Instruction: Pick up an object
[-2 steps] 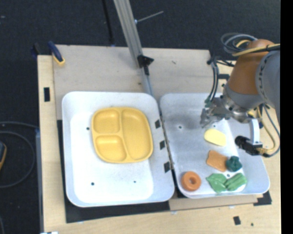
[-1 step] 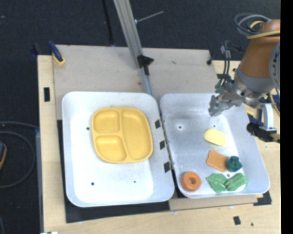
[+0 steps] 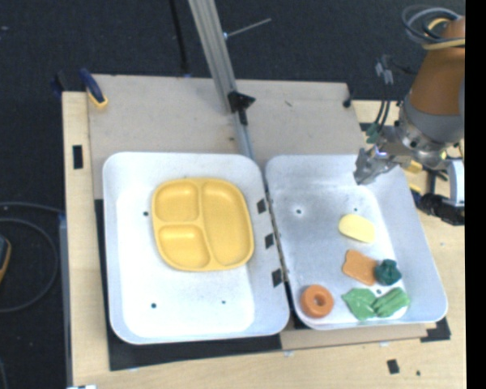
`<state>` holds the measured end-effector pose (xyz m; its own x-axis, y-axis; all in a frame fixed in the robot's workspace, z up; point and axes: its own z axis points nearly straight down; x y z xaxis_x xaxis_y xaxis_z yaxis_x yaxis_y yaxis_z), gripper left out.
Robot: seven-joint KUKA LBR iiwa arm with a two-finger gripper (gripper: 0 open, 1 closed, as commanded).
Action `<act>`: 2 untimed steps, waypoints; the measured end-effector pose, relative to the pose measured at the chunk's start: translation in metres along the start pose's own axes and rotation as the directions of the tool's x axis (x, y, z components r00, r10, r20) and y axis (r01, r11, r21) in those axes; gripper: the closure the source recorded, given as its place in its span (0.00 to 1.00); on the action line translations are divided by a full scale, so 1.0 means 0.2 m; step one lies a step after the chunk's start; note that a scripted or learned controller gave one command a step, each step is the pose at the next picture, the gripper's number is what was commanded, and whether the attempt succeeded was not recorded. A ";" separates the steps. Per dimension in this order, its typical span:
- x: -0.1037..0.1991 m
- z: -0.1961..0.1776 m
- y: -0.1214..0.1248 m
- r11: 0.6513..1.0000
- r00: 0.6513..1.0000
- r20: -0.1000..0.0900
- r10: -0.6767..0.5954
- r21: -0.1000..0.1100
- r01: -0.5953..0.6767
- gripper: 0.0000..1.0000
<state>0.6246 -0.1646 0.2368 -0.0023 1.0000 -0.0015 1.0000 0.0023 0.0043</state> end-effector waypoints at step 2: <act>0.47 -0.07 -0.11 1.000 1.000 -0.003 -0.004 0.003 0.004 1.00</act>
<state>0.6028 -0.0711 0.2502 -0.0065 1.0000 0.0010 1.0000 0.0065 0.0011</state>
